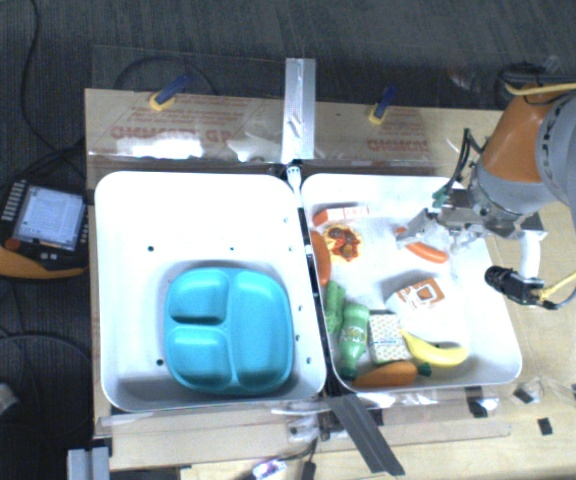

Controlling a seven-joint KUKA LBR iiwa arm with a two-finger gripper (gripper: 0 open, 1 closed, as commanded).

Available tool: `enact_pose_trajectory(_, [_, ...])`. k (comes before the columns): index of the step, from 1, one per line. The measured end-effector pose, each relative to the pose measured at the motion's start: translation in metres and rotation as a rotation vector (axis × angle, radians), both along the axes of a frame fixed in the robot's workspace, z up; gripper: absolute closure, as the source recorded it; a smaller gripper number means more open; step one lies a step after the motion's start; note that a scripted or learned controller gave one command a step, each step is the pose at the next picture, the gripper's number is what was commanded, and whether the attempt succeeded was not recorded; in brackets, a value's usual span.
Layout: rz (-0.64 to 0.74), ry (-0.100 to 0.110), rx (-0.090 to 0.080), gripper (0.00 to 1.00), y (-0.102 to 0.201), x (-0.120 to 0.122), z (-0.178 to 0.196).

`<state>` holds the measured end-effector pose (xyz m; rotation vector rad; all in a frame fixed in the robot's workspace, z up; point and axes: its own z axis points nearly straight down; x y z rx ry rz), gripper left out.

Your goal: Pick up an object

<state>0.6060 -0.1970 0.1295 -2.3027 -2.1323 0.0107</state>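
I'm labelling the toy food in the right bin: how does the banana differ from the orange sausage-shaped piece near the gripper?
The banana is yellow and curved; the orange piece is straighter and looks shorter. The banana lies at the right bin's near edge, against a small white box; the orange piece lies farther back, apart from the pile, just below the gripper. Both lie flat on the bin floor.

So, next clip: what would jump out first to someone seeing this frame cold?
Probably the bright blue divided tray lying in the left bin. Next, the clutter of toy food along the right bin's left and near sides, with a yellow banana at the front. Then the grey and orange arm leaning in from the right, its gripper beside an orange sausage-shaped piece.
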Motion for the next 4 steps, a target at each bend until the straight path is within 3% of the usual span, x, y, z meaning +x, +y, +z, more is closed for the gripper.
enact_pose_trajectory(1, [0.022, -0.005, 0.006, 0.0, -0.008, -0.002, -0.033])
enact_pose_trajectory(2, [0.022, 0.002, 0.007, 1.0, -0.008, -0.003, -0.029])
enact_pose_trajectory(3, [-0.172, -0.001, 0.0, 1.0, 0.033, -0.006, 0.064])
enact_pose_trajectory(4, [-0.25, 0.001, 0.0, 1.0, 0.078, -0.072, 0.033])
